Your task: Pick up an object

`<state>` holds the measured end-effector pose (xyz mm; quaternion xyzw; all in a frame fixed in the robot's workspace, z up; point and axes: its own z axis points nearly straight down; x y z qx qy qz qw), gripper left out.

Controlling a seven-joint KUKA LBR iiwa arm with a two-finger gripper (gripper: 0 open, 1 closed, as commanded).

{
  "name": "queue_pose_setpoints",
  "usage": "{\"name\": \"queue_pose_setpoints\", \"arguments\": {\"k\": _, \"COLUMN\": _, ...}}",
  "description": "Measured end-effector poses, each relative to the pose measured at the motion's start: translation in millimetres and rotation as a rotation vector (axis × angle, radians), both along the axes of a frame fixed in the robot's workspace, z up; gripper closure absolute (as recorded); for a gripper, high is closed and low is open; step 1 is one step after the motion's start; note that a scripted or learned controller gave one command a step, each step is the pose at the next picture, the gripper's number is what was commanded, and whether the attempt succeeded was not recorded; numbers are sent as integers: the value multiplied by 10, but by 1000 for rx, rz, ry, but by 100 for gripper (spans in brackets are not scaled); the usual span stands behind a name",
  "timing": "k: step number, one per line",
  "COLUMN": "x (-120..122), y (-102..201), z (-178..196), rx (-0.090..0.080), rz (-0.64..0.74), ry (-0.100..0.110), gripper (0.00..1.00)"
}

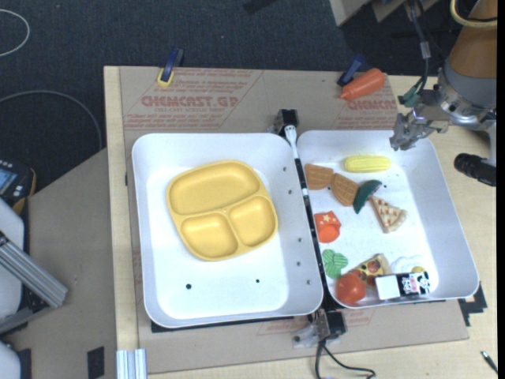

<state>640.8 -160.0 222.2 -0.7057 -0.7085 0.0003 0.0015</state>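
My gripper [404, 136] hangs over the far edge of the right bin [450, 212], just right of a yellow corn cob [368, 163]. Below the corn lie brown bread pieces [331, 183], a dark green vegetable [365, 193] and a pizza slice [388, 212]. Nearer the front are a red pepper piece [327, 227], a green leafy piece [334, 262], a red tomato [351, 289] and a small white and black box [401, 285]. Nothing shows between the fingers.
The left bin [158, 290] holds a yellow divided plate [222, 209]. An orange carrot [362, 84] lies on the board behind the right bin. A black clamp [289, 122] sits between the bins at the back, and a yellow clip [166, 73] sits at the board's far left.
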Motion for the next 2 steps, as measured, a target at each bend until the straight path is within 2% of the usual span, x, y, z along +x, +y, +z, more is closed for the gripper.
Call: {"name": "queue_pose_setpoints", "arguments": {"k": 2, "x": -442, "y": 916, "z": -165, "rx": 1, "rz": 0, "ry": 2, "gripper": 100}}
